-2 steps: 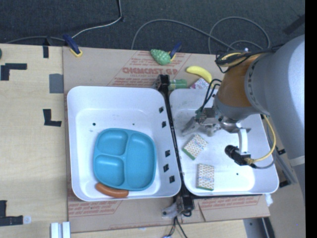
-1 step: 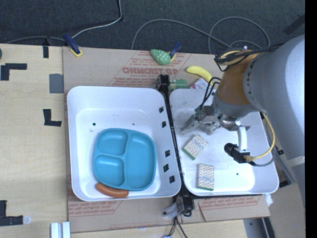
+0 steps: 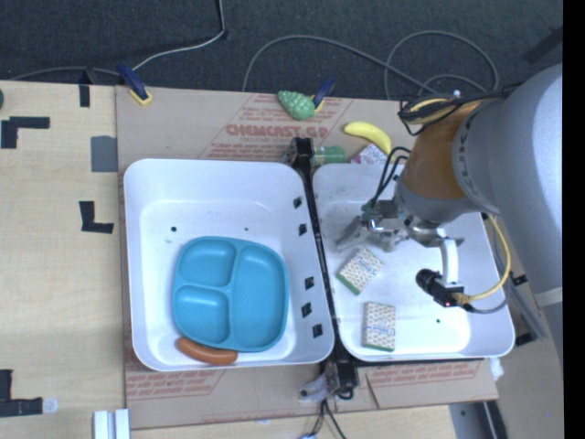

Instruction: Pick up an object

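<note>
The gripper (image 3: 366, 230) hangs low in the right-hand shallow white plastic bin (image 3: 475, 337), toward its upper left part, at the end of the grey arm (image 3: 539, 163) with its orange band (image 3: 434, 154) reaching in from the right. Whether it is spread or pressed together cannot be told from above, as the metal parts blur together against the white floor; nothing can be made out in its grasp.

Just below the gripper lies a small square packet with a green and cream check pattern (image 3: 360, 270), tilted like a diamond, close to the gripper but seemingly not touching it. A second packet of the same check pattern (image 3: 379, 325) lies further down, near the front wall of this bin, apart from the first. A yellow cable (image 3: 489, 282) loops from the wrist past a black fitting (image 3: 437, 286) on the right side of the bin.

The left-hand shallow white plastic bin (image 3: 155, 190) holds a blue plastic plate with three compartments (image 3: 230, 293), and an orange sausage-shaped toy (image 3: 207, 352) lies against the plate's lower edge.

Behind the bins, on the brown cardboard sheet (image 3: 183, 126) covering the tabletop (image 3: 55, 273), sit a yellow toy banana (image 3: 367, 135) and a green knobbly toy (image 3: 297, 104).
</note>
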Tool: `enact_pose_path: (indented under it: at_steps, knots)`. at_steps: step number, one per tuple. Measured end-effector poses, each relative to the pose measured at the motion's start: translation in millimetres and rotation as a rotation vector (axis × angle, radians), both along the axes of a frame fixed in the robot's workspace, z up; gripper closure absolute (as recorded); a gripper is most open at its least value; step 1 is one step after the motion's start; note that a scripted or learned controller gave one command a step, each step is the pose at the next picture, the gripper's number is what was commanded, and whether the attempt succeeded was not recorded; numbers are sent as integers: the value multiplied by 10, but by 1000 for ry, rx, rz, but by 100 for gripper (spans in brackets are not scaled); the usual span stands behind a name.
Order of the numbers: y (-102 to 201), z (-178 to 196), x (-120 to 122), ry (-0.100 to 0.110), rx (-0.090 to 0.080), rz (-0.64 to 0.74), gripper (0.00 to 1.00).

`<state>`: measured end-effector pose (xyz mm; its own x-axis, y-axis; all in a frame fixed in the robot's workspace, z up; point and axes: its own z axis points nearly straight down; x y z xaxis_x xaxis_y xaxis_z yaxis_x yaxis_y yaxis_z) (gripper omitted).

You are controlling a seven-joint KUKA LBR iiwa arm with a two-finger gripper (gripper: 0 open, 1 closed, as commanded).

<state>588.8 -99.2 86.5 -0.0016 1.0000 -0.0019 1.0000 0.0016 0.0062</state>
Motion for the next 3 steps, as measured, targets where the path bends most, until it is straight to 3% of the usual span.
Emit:
enact_pose_path:
  at_steps: [1, 2, 3]
  knots:
    - [43, -10, 586, 3, 0, 0, 0]
    - [53, -14, 799, 5, 1, 1, 0]
    - [-12, -3, 74, 5, 1, -2, 0]
